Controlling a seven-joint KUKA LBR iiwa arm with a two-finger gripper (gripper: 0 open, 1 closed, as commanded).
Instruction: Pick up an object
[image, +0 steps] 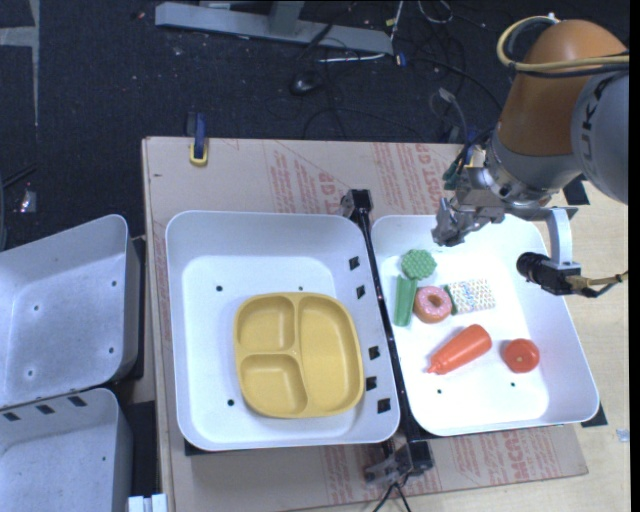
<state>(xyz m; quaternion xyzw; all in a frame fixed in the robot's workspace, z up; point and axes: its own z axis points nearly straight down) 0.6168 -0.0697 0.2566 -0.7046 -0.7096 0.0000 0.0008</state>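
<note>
Gripper at right bin back edge, finger state unclear; broccoli just below-left, nothing held.

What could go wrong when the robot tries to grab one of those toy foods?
The tool hangs near the green broccoli, which touches the pink donut and green stick; it might bump those instead. The round tomato could roll away. The carrot lies slanted, so it might slip.
</note>
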